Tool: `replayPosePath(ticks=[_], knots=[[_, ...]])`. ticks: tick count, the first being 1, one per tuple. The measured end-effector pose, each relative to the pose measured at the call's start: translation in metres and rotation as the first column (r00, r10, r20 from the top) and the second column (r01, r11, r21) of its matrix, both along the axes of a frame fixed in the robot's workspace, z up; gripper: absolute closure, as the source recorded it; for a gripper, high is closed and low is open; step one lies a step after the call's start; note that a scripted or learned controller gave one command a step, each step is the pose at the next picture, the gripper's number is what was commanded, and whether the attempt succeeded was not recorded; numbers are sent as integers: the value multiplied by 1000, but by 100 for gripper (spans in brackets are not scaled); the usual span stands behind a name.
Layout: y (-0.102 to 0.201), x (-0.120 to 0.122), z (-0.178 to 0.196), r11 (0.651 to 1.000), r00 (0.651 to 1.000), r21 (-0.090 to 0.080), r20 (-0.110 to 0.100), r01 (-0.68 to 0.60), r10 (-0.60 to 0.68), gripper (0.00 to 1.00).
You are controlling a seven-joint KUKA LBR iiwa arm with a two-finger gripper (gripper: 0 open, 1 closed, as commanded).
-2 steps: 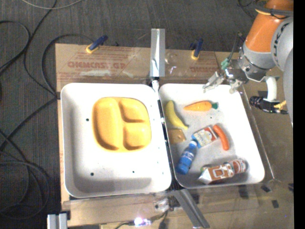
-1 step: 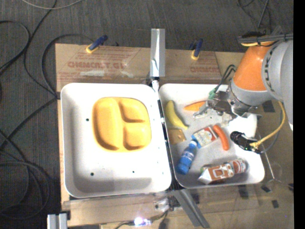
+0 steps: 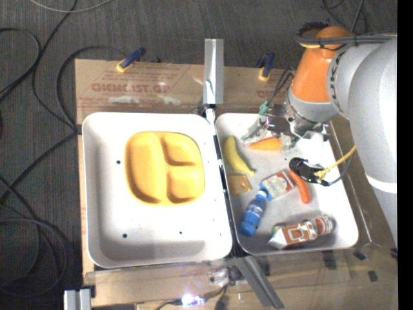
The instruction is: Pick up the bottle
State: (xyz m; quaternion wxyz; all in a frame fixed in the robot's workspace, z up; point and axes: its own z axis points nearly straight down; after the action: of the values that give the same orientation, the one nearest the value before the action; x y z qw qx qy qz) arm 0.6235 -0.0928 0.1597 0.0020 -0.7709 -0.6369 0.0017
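Two bins on the surface: blue bottle (image 3: 253, 214) lies tilted mid right bin (image 3: 348, 234); pincer (image 3: 279, 132), state indiscernible, sits near the far edge and should descend squarely across the bottle's body, clear of the banana (image 3: 236, 155).

The only lettering of any size is a line of faded red print on the cardboard sheet (image 3: 139, 82), above the left bin (image 3: 97, 173); it is upside down and too washed out to read with confidence. In the right bin (image 3: 348, 234), the carton (image 3: 300, 232) has a red and white label and the small packet (image 3: 276, 185) has a printed face, but their print is too small to read. The bottle (image 3: 253, 214) shows no legible label.
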Motion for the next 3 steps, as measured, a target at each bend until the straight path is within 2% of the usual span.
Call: replayPosePath(ticks=[1, 2, 3], knots=[[-26, -26, -72, 993, 993, -2, 13, -115, 115, 0], [-85, -10, -53, 969, 969, -3, 1, -247, 247, 0], [-38, -52, -71, 941, 941, -10, 13, -339, 339, 0]])
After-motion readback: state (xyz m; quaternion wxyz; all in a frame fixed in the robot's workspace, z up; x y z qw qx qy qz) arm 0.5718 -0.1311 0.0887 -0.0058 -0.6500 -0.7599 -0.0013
